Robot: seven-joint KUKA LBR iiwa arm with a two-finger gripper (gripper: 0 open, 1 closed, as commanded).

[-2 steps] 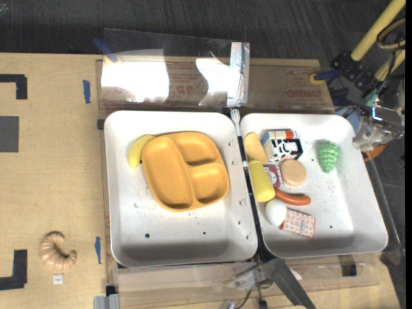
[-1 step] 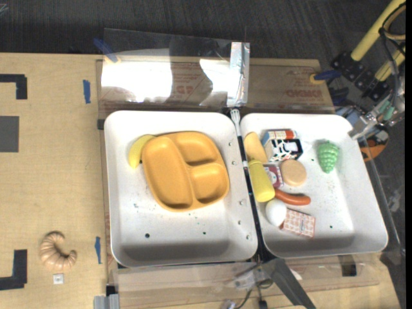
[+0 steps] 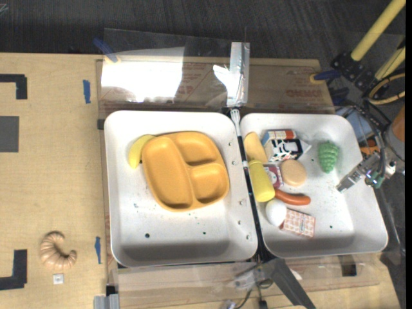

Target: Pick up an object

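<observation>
Cardboard-topped bench, two white bins. Gripper (image 3: 360, 174) seen at right bin (image 3: 370, 234) edge, beside green object (image 3: 328, 156) — jaw state cannot be told; nothing lifted yet — pick left undone.

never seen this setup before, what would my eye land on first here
The big orange divided tray in the left bin, with a yellow banana tucked against its left edge. Next, the cluster of toy food packed into the left half of the right bin: a yellow bottle, a hot dog, a white egg and a green piece off alone. The end effector sits at that bin's right rim.
</observation>
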